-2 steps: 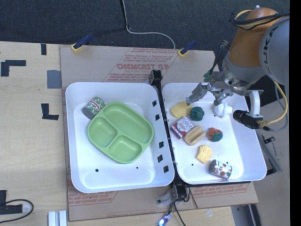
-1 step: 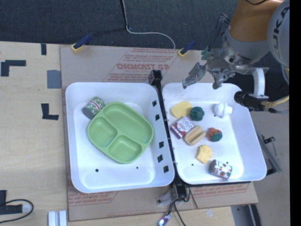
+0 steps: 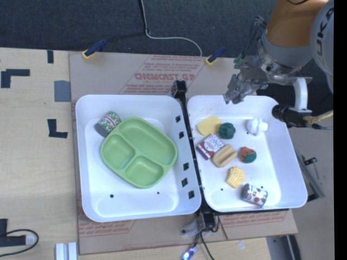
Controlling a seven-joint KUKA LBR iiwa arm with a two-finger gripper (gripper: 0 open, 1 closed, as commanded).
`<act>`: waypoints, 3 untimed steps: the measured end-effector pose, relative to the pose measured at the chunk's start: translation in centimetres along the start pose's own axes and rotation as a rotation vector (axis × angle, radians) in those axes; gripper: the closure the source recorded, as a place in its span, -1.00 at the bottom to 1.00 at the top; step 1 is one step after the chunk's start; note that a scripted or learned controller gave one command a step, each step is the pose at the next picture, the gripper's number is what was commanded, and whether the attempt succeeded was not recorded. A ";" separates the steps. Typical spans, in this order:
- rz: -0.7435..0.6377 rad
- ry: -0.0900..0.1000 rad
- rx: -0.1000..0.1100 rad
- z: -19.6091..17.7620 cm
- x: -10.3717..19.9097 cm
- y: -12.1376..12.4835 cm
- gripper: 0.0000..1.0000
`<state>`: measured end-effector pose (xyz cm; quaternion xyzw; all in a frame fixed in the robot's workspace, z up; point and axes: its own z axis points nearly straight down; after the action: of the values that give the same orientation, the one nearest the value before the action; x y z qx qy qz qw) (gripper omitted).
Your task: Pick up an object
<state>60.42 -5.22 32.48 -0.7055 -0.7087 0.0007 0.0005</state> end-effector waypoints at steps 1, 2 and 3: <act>-0.003 0.002 -0.021 -17.4 5.0 -3.4 1.00; 0.010 -0.002 -0.001 -16.5 -2.2 -6.9 1.00; 0.017 -0.006 -0.006 -21.3 -14.1 -9.6 1.00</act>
<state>50.93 -19.41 53.77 -0.7115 -0.7026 0.0006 -0.0038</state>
